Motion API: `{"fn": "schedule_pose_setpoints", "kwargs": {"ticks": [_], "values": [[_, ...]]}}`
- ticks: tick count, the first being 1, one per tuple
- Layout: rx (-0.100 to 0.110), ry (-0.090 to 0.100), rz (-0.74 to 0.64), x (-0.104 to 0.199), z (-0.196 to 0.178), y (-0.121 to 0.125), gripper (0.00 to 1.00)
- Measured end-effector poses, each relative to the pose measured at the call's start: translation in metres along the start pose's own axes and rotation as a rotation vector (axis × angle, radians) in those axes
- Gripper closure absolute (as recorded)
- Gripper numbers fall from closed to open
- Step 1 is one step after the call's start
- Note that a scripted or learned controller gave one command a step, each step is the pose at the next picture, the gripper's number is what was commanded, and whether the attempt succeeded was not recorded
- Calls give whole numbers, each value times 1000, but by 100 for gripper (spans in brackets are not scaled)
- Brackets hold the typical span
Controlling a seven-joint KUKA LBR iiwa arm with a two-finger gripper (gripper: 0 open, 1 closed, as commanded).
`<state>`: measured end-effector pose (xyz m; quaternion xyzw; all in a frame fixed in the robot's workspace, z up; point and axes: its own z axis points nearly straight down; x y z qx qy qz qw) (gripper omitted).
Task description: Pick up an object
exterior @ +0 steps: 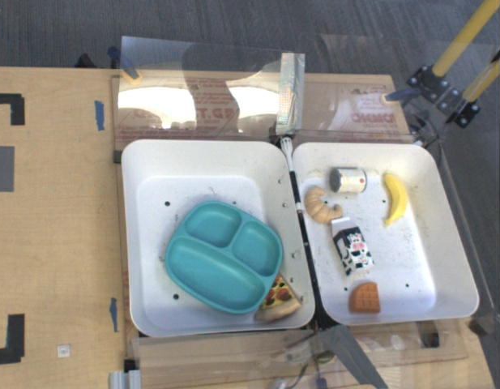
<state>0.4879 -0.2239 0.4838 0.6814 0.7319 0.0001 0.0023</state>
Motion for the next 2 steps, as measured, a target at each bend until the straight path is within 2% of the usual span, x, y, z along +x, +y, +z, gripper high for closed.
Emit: {"fn": "schedule_pose_setpoints", "kwargs": {"ticks": [1,2], "values": [[4,2,377,1,1,-8,100],[13,2,487,12,117,-8,100]]}}
